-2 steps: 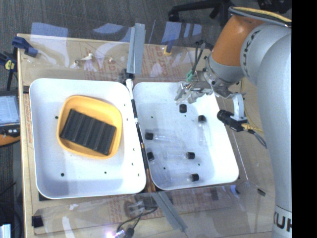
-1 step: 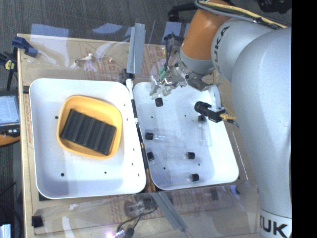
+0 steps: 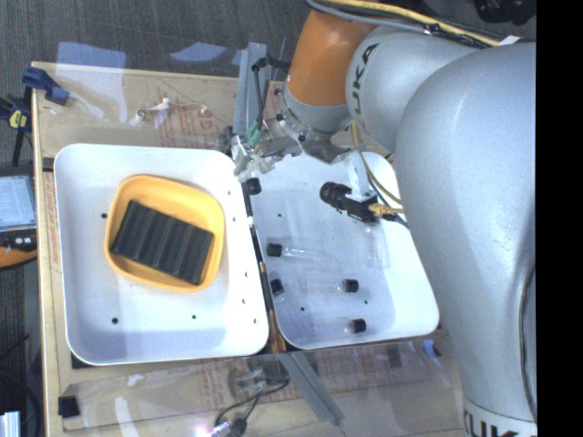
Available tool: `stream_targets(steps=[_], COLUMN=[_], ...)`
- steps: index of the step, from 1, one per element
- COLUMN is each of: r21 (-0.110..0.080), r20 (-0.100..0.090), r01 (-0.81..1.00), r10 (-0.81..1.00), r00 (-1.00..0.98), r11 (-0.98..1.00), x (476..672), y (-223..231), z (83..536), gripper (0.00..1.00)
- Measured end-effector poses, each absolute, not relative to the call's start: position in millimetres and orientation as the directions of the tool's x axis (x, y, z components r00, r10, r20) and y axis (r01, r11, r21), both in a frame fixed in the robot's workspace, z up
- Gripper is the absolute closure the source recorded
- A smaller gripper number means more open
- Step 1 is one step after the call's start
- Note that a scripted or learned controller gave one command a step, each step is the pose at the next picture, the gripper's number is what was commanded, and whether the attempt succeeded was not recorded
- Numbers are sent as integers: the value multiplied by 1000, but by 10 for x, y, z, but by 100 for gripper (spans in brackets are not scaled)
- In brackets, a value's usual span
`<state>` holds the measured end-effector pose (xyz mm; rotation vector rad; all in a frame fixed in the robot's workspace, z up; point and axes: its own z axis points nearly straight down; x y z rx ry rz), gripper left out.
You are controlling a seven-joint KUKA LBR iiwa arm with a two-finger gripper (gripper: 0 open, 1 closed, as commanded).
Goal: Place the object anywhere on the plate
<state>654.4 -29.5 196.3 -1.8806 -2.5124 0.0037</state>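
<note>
The two-finger metal claw (image 3: pixel 248 156) sits over the seam between the bins, at twelve o'clock of the right one; whether it is spread or closed I cannot tell. At nine o'clock from it, the dark ribbed rectangular block (image 3: pixel 162 239) lies already on the yellow plastic plate (image 3: pixel 206 206) in the left white bin (image 3: pixel 137 335). I judge the placing done — next the arm should only retreat. The right white bin (image 3: pixel 401 308) rests on a wooden bench (image 3: pixel 109 98); around is grey carpet (image 3: pixel 137 7).
</note>
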Motion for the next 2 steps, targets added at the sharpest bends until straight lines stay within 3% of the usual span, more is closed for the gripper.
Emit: stream_targets(steps=[1, 2], r21=[-5, -4], r20=[2, 1], r01=[913, 857], r10=[913, 857], r00=[-408, -516], r11=[408, 516], x=[6522, 6177], y=[346, 1007], z=[1916, 1700], gripper=[100, 100])
